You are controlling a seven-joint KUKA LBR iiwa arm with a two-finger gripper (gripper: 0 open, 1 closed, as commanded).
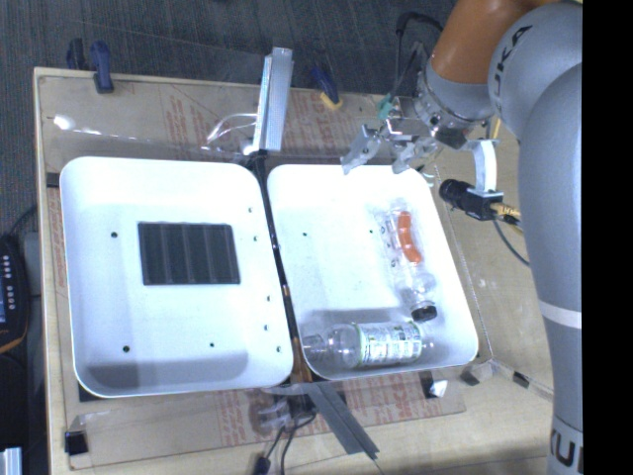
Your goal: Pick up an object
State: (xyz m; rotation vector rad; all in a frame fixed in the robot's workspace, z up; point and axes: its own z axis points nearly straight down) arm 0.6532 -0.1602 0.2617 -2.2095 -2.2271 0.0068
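In the right bin (326,265) a clear plastic bottle with an orange label and a black cap (407,255) lies along the right side. A second clear bottle with a grey label (368,344) lies on its side along the front wall. My gripper (381,152) hangs over the back rim of the right bin, well behind both bottles. Its two fingers stand apart with nothing between them.
The left bin (99,295) holds a dark ribbed rectangular pad (188,253). A grey upright bar (273,99) stands behind the seam between the bins. Blue clamps (89,59) sit on the bench's back left edge. The arm's grey body (554,216) fills the right side.
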